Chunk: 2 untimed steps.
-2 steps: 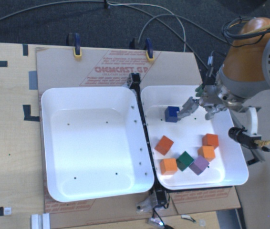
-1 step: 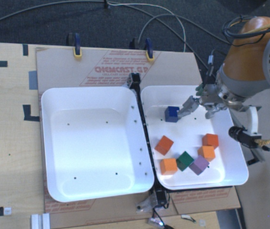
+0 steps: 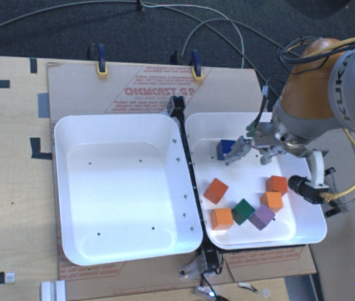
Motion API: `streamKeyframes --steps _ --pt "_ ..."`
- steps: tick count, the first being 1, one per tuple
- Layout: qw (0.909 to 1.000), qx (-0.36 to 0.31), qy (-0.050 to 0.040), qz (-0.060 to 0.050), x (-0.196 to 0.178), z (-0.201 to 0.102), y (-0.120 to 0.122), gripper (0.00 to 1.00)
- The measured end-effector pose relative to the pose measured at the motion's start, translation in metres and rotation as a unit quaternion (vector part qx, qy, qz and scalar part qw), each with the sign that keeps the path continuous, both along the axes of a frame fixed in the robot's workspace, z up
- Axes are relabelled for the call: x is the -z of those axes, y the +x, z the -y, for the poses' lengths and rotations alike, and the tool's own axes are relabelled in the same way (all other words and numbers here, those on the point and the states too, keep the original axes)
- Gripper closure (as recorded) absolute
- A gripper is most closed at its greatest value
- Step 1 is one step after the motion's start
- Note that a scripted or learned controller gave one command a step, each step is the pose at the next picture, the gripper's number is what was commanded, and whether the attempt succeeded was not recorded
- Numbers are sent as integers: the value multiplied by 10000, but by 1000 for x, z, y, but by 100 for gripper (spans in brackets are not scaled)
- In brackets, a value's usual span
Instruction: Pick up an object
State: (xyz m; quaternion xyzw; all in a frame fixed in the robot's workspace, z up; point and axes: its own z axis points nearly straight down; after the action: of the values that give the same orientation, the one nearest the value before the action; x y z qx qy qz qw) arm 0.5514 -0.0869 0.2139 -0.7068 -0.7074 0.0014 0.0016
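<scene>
- Camera view is looking down at a slant on two white bins, and the gripper (image 3: 251,150) is hanging low over the right bin (image 3: 303,234), right at the blue block (image 3: 226,148).
- One finger is sitting just beside the blue block and the other is out to the right, so the fingers are looking spread apart to me. Nothing is sitting between them, so it isn't holding anything.
- The blue block is lying near the upper left of the right bin, close to the divider. The other blocks are clustered lower down: an orange block (image 3: 215,190) tilted on its own, another orange one (image 3: 222,217), a green block (image 3: 243,211), a purple block (image 3: 262,217) and two more orange ones on the right.
- My guess is these are small, light, rigid cubes, probably wood or foam, so no crushing worries. Flat opposite faces are looking like the place to pinch, though smooth sides could be slipping.
- Writing: the cardboard sheet (image 3: 158,89) under the bins is showing red print that reads something like "CHEMCAST GP", mirrored, and the arm is showing part of "KUKA".
</scene>
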Motion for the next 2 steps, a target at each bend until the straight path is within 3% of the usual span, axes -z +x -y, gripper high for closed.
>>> streamKeyframes --steps 2 --pt "10000 2 1 10 124 3 -3 0"
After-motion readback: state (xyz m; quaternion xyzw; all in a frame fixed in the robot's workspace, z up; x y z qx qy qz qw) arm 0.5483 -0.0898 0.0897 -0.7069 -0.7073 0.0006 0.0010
